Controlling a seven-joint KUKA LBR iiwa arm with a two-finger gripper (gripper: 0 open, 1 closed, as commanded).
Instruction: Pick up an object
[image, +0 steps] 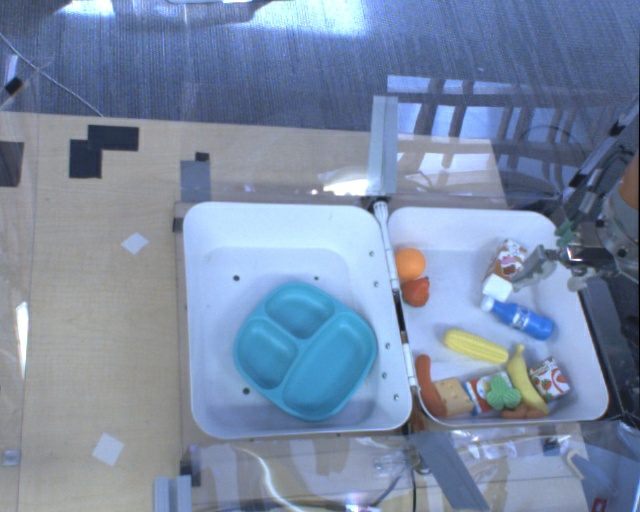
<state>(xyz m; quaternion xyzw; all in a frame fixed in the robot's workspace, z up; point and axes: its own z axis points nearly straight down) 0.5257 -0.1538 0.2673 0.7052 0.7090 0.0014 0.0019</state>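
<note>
The right bin (460, 232) holds several toy foods: an orange (410, 263), a red tomato (416, 291), a small carton (508, 261), a blue bottle with a white cap (520, 317), a yellow corn cob (475, 346), a banana (519, 373) and a red sausage (426, 384). My gripper (557, 274) hangs over the bin's right side, just right of the small carton. Its fingers are spread, with nothing between them. One fingertip (534, 268) reaches close to the carton and the bottle's cap.
A blue divided plate (305, 348) lies in the left bin (230, 240). More packs and a second small carton (549, 379) crowd the right bin's front right corner. A raised divider (392, 300) separates the bins.
</note>
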